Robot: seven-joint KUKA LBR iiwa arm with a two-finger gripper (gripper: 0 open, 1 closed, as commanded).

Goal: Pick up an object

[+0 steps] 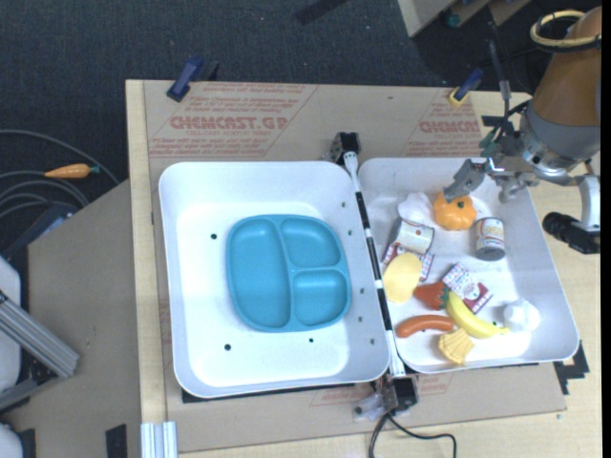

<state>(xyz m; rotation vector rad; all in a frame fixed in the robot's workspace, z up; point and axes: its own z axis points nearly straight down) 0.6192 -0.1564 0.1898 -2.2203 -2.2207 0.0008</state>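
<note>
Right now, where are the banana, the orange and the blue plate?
banana (474, 320): camera view, middle of its yellow curve.
orange (454, 213): camera view, centre of the round fruit.
blue plate (286, 272): camera view, the ridge between its compartments.

We are seeing the arm (571, 84) running off the right edge, so its upper part is cut away. We are finding the gripper (477, 172) too small and dim to tell how its fingers stand, and it is covering the top of the orange (454, 213). We are failing to read the labels on the can (490, 238) and the small packet (465, 285).
</note>
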